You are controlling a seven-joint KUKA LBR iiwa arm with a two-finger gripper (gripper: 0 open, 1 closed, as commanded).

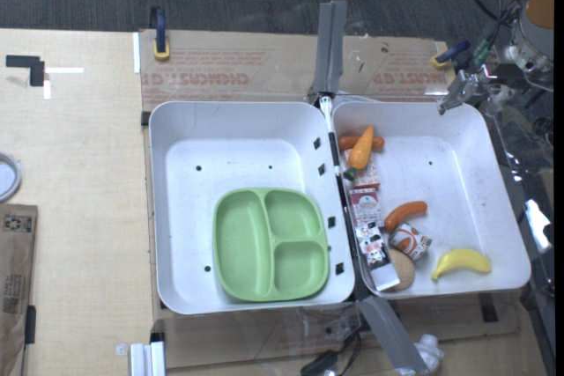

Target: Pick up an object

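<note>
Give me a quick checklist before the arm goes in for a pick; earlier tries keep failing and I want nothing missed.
1. Tool position: above the far right corner of the right bin, away from every item. Ok.
2. Tool carrying anything: nothing seen at it. Ok.
3. Finger opening: too small and cluttered to read. Cannot tell.
4. Easy target: the banana lies alone on the bin floor with room around it. Ok.
5. Crowded targets: the carrots, the sausage and the small boxes sit packed along the bin's left wall. Not ok for a first grasp.
6. Left bin: holds a green divided plate, flat. Ok.
</note>
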